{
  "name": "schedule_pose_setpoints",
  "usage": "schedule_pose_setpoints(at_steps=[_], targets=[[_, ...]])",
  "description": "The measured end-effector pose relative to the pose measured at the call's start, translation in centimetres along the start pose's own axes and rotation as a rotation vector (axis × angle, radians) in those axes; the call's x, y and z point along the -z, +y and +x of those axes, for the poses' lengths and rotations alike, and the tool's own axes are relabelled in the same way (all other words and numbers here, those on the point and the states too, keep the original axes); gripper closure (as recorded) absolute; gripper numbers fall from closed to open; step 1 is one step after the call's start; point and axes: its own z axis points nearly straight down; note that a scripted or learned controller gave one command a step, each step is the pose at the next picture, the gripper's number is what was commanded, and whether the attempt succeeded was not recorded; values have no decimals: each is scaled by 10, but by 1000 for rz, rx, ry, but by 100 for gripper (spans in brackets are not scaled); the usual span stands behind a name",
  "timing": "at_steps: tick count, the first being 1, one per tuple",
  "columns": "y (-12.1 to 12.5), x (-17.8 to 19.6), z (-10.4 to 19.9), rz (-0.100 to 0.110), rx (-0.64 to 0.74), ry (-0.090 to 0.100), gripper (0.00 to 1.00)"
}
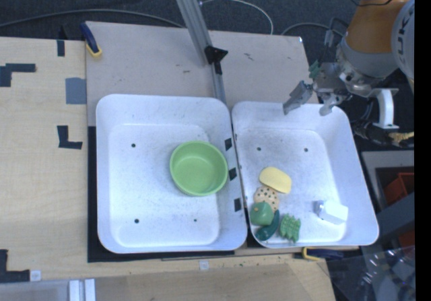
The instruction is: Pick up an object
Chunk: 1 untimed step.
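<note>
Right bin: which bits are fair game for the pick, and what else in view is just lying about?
Pick candidates, right bin:
- yellow piece
- spotted piece
- green toys
- white block
- pincer, open, hanging over the bin's far edge

Lying about:
- green bowl in left bin
- clamp
- pole

Grey arm (377, 57) – orange band above wrist, black cables looped on top – metal-grey gripper (311, 103)

Even, bright overhead light; white bins (135, 124) read clean without glare. Soft shadow inside the green bowl (198, 168). Slight overall softness, darker floor along far edge.
</note>
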Motion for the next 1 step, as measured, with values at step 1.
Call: schedule_pose_setpoints(at_steps=[1], targets=[[0, 0, 0, 0, 0, 0, 0]])
